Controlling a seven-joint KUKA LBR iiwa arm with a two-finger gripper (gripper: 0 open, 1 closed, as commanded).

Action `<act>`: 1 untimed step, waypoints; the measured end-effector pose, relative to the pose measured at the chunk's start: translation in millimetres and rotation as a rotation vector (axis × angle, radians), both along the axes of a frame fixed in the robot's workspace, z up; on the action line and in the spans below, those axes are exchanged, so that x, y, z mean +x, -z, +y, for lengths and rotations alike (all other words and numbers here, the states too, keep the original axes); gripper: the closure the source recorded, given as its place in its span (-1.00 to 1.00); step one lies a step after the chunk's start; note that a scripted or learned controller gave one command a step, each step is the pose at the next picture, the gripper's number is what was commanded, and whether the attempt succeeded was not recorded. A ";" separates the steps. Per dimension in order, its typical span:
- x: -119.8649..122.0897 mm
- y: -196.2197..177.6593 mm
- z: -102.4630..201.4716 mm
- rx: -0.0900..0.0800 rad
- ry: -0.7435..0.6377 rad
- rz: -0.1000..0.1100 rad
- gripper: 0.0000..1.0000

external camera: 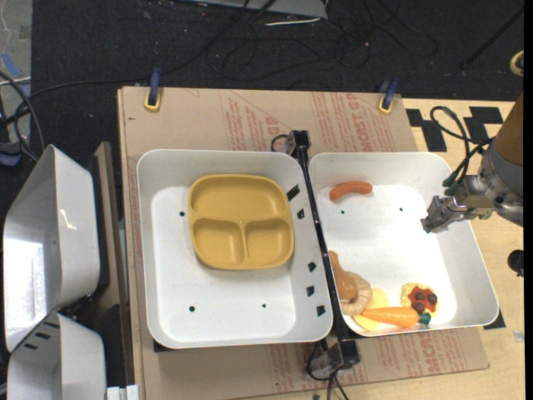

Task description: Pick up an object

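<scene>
In the right bin (466, 248) lie a toy sausage (351, 190) near the back, and along the front a tan pastry-like piece (346, 285), an orange carrot (389, 315) on a pale yellow item, and a small yellow piece with red and dark bits (420, 297). My gripper (436, 217) hangs over the bin's right side, well right of the sausage and above the front cluster, with nothing seen between its fingers.
A yellow divided plate (241, 221) rests in the left bin (166, 307). A black divider with clips runs between the bins. White containers stand off the bench at the left. Cables lie on the dark floor behind.
</scene>
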State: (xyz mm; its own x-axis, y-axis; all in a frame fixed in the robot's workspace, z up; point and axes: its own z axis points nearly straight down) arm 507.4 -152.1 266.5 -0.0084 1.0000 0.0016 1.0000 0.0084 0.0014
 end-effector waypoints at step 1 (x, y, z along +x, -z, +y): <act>14.9 -3.0 45.7 -0.001 0.000 0.000 1.00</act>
State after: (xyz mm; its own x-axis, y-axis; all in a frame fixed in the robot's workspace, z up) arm 522.3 -106.4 269.4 -0.0083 1.0000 0.0009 1.0000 0.0083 0.0018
